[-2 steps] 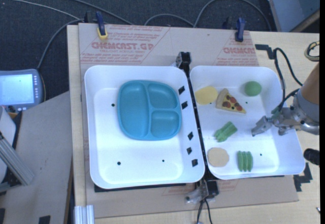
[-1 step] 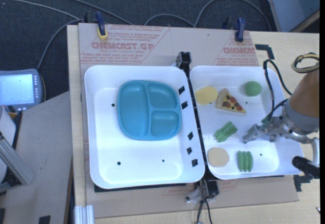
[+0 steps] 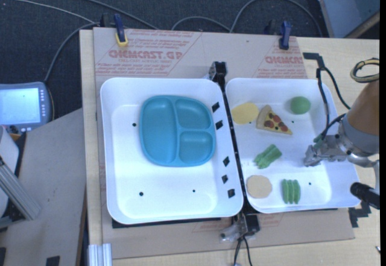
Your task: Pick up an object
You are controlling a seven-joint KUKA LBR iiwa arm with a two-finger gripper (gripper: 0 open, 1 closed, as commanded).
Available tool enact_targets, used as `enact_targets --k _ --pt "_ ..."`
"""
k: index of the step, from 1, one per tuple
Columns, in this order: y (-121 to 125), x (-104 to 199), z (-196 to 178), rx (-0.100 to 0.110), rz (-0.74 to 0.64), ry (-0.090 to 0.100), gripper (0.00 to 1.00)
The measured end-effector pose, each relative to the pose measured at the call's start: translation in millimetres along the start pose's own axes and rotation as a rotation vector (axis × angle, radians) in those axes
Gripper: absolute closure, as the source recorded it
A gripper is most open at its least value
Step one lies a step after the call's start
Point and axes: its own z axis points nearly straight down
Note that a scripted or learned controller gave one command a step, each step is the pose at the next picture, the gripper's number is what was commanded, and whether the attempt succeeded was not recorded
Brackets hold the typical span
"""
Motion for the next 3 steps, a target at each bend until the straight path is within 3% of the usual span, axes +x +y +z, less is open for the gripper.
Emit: enact_targets --k 1,3 --pt "10.6 -2.0 -49.1 -0.005 -0.002 -0.004 1.0" --pt "3.7 -0.7 -171.4 -0.008 -0.002 -0.005 1.0"
